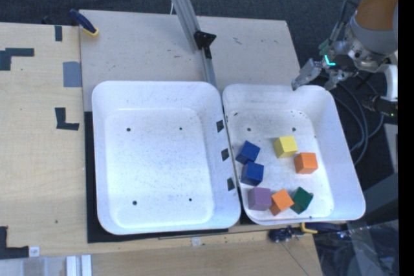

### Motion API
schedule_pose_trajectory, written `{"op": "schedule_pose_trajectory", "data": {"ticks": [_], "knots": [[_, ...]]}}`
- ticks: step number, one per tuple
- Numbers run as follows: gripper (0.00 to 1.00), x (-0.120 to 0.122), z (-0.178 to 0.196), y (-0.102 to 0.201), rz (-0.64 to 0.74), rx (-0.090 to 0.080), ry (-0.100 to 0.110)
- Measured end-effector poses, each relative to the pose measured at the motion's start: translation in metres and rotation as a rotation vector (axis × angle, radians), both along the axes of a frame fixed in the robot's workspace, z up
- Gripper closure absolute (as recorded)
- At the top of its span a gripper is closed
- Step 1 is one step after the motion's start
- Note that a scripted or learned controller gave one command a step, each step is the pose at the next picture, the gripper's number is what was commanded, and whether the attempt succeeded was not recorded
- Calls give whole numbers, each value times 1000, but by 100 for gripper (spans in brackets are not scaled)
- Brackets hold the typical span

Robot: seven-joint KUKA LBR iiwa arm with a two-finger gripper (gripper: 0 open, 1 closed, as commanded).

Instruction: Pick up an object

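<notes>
Hovering tool (304,79): above the right bin's (336,123) far right corner, fingers' spread impossible to tell.
Blocks: yellow block (284,146), orange block (305,162), blue blocks (248,152) lie in right bin.
Left bin (103,139): beside it.

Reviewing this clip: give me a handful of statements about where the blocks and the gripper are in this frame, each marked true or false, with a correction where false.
1. All the blocks lie in the right bin. True.
2. The gripper is down among the blocks. False: it sits at the right bin's upper right rim, apart from every block.
3. There are two blue blocks, one just above the other. True.
4. The yellow block sits in the left bin. False: it is in the right bin, beside an orange block.
5. The green block touches the purple block. False: a second orange block lies between them.
</notes>
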State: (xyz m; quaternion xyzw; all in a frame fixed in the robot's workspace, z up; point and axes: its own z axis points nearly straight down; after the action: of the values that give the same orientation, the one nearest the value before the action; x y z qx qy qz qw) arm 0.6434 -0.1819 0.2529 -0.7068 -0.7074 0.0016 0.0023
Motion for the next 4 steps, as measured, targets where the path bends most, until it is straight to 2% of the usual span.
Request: {"op": "schedule_pose_trajectory", "data": {"ticks": [1, 3, 4], "knots": [[0, 1, 3, 0, 1, -2, -4], [0, -5, -95, 17, 0, -1, 1], [0, 0, -157, 17, 2, -1, 2]]}}
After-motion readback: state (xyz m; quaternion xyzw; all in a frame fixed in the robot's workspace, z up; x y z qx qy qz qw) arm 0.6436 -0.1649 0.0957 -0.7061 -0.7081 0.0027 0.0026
